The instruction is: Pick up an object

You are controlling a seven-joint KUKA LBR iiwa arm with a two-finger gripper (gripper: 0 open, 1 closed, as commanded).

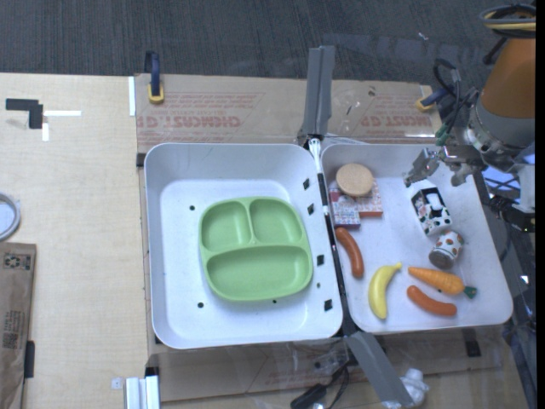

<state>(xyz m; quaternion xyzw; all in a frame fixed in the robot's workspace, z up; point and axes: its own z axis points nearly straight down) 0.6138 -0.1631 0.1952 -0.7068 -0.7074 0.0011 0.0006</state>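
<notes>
The right bin (485,220) holds several toy items. There is a round tan bun (355,179) on a red and white packet (347,213), a brown sausage (351,252), a yellow banana (382,290), an orange carrot (437,279) and an orange-red sausage (430,302). A black and white can (430,211) and a small spotted cup (447,248) also lie there. My gripper (437,170) hangs open over the bin's far right part, just above the can, with nothing between its fingers.
The left bin (166,228) holds a green divided plate (255,248). A grey divider post (319,92) stands behind the bins' shared edge. Cables and clamps run down the right side by the arm.
</notes>
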